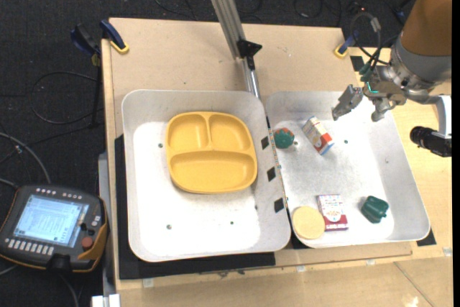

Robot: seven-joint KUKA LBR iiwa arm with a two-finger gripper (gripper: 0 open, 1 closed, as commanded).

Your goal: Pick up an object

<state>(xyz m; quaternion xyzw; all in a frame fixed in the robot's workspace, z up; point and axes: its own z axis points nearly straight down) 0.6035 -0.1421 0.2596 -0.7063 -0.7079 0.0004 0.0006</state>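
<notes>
The small white and orange carton (317, 135) lay tipped in the right white bin (402, 183), near the round green and red toy (284, 139). The hand (363, 106) hung above, fingers wide and empty. It might knock the carton sideways and miss.

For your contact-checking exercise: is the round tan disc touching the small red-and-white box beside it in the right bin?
Touching. The camera view shows the tan disc lying against the left edge of the red-and-white box, with no white bin floor visible between them.
</notes>
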